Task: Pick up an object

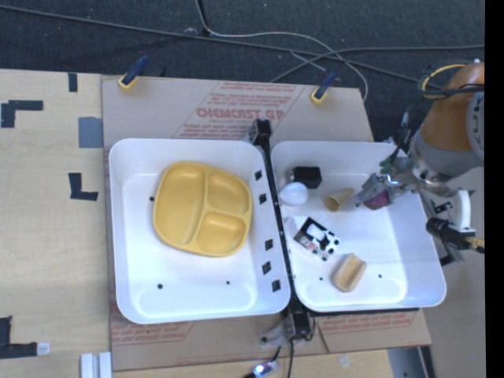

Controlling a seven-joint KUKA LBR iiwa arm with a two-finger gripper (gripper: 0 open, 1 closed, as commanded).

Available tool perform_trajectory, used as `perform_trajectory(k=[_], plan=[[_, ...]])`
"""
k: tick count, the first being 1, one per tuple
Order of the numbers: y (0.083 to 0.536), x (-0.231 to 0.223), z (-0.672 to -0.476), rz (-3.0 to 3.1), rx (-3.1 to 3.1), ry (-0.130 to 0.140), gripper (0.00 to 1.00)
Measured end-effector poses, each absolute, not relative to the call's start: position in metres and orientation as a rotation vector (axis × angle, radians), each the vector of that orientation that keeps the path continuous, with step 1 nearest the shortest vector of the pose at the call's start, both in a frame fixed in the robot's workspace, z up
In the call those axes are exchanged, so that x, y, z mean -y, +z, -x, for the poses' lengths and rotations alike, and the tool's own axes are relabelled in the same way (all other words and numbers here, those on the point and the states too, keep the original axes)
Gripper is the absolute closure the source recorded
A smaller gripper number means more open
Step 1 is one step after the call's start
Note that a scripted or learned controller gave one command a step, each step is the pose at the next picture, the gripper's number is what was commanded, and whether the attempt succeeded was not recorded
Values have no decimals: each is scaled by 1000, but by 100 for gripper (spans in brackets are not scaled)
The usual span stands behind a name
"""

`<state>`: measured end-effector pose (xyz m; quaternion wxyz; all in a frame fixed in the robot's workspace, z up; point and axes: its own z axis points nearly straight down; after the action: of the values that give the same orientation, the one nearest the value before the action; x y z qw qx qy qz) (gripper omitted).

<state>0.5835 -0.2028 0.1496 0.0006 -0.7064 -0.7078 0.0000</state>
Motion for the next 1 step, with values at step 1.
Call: perform_trajectory(k=[1], plan=[[191, 203, -577, 2218, 2222, 2, 100]])
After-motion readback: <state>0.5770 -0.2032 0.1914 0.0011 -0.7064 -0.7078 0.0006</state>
